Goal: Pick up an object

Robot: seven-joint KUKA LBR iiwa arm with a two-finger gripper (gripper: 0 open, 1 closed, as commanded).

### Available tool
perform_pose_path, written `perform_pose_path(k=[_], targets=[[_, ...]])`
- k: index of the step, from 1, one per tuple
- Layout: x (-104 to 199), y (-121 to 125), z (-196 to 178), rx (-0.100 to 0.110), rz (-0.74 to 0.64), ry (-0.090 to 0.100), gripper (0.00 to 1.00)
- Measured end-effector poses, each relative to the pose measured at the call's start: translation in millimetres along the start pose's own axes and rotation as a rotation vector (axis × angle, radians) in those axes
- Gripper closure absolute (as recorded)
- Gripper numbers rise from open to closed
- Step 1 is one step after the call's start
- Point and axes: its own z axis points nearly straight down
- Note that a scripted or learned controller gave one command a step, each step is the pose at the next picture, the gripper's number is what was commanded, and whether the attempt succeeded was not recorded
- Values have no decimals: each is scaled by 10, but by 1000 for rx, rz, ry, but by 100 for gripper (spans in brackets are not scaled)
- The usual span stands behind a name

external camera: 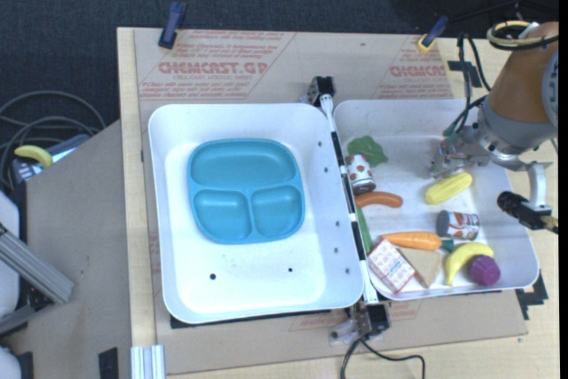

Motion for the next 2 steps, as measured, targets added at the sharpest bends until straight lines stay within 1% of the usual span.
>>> perform_pose_path(k=[1,2], targets=[[-214,-314,51,-1,1,-1,0],[-149,338,44,-4,0,-1,0]])
